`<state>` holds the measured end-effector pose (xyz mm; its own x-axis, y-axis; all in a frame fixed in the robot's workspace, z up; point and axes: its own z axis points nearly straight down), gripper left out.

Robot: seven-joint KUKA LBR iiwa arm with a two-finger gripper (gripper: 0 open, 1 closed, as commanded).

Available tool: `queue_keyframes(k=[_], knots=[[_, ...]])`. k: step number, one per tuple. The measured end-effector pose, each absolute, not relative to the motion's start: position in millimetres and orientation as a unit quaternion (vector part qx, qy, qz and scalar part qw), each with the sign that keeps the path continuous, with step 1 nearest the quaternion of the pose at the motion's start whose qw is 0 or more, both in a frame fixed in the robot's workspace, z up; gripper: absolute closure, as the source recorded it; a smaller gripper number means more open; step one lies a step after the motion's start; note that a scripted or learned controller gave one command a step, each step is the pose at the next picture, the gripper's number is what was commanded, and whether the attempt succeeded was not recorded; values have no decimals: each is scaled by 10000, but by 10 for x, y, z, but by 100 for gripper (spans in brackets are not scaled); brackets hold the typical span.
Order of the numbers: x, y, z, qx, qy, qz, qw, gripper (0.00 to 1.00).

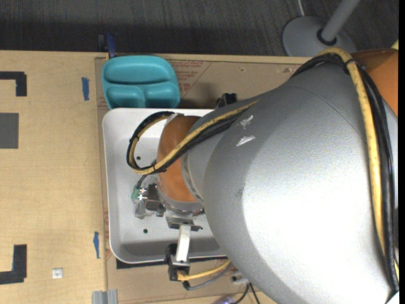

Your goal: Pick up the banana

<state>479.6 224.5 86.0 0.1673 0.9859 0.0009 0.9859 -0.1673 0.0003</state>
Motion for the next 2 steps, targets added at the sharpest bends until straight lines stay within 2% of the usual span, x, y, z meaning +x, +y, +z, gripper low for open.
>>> queue_keyframes(k=[1, 2], knots=[[4804, 2264, 966, -7638, -6454, -26, 9, 100], [4803, 2267, 1061, -7637, -6455, -25, 10, 100]])
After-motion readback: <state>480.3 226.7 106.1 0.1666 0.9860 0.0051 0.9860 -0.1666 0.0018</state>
